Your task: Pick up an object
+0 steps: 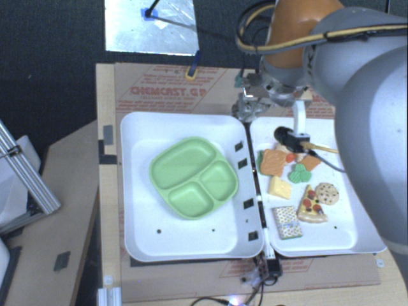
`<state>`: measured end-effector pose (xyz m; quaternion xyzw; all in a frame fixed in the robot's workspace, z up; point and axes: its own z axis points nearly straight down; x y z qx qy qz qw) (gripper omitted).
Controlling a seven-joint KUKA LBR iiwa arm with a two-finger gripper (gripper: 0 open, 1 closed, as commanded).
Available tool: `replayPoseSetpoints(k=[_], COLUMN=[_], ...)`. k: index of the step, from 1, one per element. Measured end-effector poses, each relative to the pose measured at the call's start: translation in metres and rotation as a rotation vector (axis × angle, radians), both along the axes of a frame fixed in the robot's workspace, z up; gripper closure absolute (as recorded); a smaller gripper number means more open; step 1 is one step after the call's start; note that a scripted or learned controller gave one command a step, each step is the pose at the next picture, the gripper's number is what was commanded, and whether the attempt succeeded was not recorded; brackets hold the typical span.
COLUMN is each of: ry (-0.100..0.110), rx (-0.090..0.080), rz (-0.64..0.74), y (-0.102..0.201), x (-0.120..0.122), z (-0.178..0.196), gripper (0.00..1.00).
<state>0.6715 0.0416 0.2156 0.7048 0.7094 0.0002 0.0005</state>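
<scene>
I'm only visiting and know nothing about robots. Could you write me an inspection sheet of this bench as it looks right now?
Surface: left bin and right bin, both white, side by side on cardboard.
Job's things: toy foods in the right bin: orange slice, cheese, green piece, pizza slice, cookie, packet.
Clutter: green divided plate in the left bin.
Grippers: gripper at the bins' far end, near where they meet.
Cables: yellow and black loops by the wrist.
Surroundings: shiny sheet beyond the bench; metal frame at the left.
</scene>
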Motion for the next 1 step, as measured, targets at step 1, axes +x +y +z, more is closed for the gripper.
replayPoseSetpoints(k=[1], ry=[-0.001], rx=[0.001], rz=[0.0], y=[0.0041], x=[-0.0127], z=[0.0122], gripper=[1.0])
